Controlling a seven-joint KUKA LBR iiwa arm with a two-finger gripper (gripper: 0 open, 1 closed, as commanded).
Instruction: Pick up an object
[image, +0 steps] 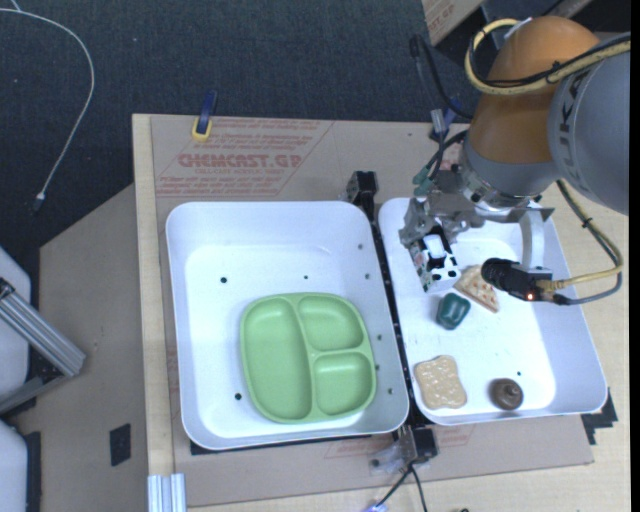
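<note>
A black-and-white toy (437, 262) lies at the upper left of the right bin (570, 370), directly under the gripper (428, 240), whose jaw state cannot be told, with a teal object (452, 311), cracker (439, 382), brown disc (506, 393) nearby and a green tray (305, 355) in the left bin (200, 250)

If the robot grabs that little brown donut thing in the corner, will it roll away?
Probably not while it lies flat: the small brown donut-shaped toy rests on its broad side in the right bin. Nudged onto its edge, its round outline could roll. It looks small and likely light, so a push from the gripper may just slide it.
</note>
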